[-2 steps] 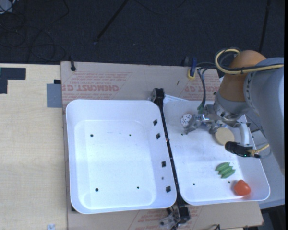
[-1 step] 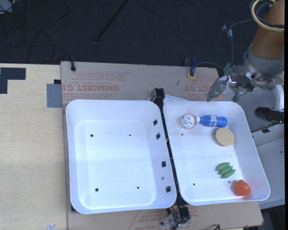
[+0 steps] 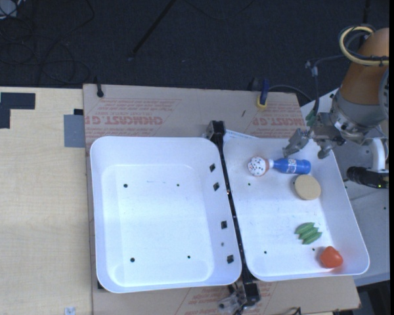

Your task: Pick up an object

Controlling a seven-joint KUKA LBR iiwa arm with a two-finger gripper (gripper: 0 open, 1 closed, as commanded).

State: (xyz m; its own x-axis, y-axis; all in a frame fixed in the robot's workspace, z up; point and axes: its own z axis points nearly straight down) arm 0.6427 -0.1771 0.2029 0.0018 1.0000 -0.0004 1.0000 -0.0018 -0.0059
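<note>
Up right, the pincer (image 3: 309, 143) hangs open, gripping nothing, above the blue bottle (image 3: 291, 167).

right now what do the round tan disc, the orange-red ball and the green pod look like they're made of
Round tan disc: probably wood or cork, judging by its flat, matte, even beige face with no gloss.
Orange-red ball: likely plastic or rubber, given the saturated colour and smooth skin, possibly a toy tomato.
Green pod: seemingly moulded plastic, uniformly green with segmented lobes; too small to be sure.
</note>
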